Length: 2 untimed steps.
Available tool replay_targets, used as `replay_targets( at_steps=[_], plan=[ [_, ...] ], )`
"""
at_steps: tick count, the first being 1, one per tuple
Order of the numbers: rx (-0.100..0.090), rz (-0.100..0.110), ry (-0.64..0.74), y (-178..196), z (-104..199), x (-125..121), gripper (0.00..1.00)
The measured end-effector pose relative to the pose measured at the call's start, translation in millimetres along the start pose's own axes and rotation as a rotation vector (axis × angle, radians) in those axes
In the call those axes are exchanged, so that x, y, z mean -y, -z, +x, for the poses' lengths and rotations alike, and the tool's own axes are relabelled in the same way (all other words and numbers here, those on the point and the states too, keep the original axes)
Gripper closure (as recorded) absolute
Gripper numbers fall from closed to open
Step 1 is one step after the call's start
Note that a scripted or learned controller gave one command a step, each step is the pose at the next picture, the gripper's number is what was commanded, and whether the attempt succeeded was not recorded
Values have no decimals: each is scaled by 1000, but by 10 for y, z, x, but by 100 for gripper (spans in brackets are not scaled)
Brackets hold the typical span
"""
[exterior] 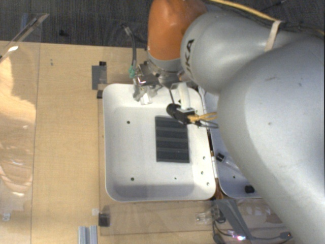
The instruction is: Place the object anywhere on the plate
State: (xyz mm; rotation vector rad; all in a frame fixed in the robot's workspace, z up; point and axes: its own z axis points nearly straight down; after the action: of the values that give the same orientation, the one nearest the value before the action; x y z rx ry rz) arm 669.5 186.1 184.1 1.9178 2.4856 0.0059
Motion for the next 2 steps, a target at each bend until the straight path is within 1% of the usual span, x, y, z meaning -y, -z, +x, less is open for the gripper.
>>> replay_targets(
  at_steps=[1,2],
  plan=[
    [2,-7,178,1496,-95,17,100],
    [1,2,-595,882,146,-27,100]
  ],
)
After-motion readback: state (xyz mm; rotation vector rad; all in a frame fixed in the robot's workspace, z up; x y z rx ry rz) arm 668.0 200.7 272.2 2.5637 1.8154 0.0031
